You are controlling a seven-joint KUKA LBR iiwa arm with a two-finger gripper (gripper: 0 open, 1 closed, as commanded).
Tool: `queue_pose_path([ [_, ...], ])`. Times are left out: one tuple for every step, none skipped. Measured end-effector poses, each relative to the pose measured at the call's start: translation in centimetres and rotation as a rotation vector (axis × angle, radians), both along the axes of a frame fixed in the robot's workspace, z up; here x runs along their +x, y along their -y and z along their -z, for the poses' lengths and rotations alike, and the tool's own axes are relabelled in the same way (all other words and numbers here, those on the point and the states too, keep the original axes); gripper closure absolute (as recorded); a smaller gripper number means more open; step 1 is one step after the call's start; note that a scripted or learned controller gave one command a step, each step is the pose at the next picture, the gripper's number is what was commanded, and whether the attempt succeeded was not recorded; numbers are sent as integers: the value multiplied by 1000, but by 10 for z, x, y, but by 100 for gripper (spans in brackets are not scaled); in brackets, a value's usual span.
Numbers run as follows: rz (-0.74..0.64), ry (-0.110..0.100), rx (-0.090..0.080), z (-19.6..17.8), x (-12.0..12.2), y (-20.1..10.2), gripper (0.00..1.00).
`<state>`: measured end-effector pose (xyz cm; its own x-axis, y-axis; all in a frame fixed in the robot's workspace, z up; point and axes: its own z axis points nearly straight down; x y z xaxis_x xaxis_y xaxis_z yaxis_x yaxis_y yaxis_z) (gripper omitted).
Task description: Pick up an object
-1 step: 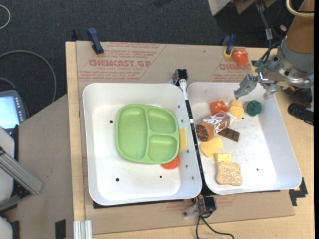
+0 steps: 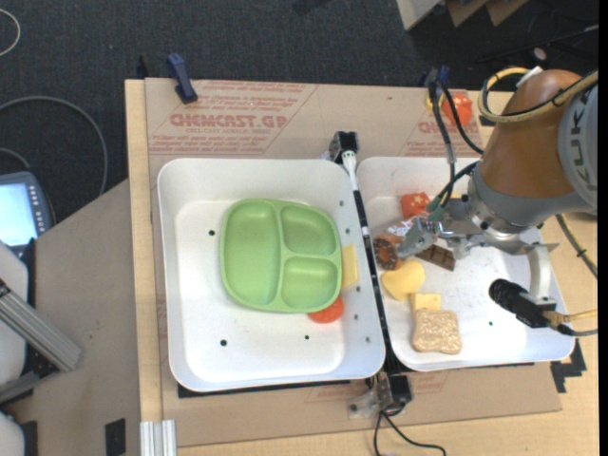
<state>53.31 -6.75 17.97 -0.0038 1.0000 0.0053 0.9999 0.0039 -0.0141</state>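
Nearest the front edge of the right bin (image 2: 556,350) lies a tan cracker (image 2: 436,331), with a small yellow block (image 2: 427,301) just behind it and a rounder yellow lump (image 2: 403,279) beside the dividing wall. Behind these, the gripper (image 2: 415,238) hangs low over a cluster of dark brown pieces (image 2: 387,252), with one more brown piece (image 2: 438,256) on its front side. How far the tool is spread, and whether it has anything, I cannot tell. The brown pieces probably sit directly beneath and slightly left of the tip, toward the divider. Farther back sits a red piece (image 2: 415,203). In the left bin (image 2: 180,283) rests a green plate (image 2: 282,255).
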Motion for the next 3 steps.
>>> queue_pose_path([
  [-1, 11, -1, -40, -56, -54, 0],
  [-4, 34, 0, -234, -52, -124, 0],
  [-4, 1, -6, -123, -56, -199, 0],
])
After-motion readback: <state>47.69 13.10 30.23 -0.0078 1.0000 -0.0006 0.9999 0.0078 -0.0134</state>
